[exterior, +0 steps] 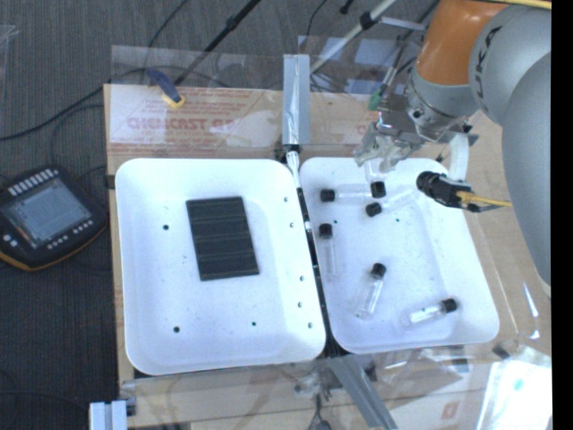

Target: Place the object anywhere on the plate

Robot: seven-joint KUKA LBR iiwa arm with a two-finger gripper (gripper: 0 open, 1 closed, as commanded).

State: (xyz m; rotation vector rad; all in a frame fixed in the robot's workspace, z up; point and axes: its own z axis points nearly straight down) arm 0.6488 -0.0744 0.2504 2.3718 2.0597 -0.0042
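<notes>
Floor: dark grey carpet around the bench (143,119), cables trailing across it at upper left.
Bench: pale wood-coloured top with faded red lettering at the rear, clear sheet laid over the back edge.
Pendant (43,218): black and orange handheld unit with screen, lying on the carpet left of the bench.
Left bin (143,330): shallow, white, a few small dark spots on its floor.
Plate (222,237): dark ribbed rectangle, flat near the middle of the left bin, long axis running near to far, tilted slightly.
Right bin (474,321): shallow, white, touching the left bin along a dark central seam.
Vials: six clear tubes with black caps, all lying down in the right bin, apart from the plate.
Vial A (328,246): near the seam, long axis near to far, cap at the far end.
Vial B (371,289): mid-bin, tilted slightly, cap at the far end.
Vial C (433,311): near right corner, almost crosswise, cap pointing right.
Far group: three more near the far wall (326,194) (377,188) (374,209); bodies hard to trace against the white.
Arm (466,34): grey with orange band, entering from upper right.
Pincer (380,155): over the far edge of the right bin; spread or pressed together, cannot tell, possibly nothing between.
</notes>
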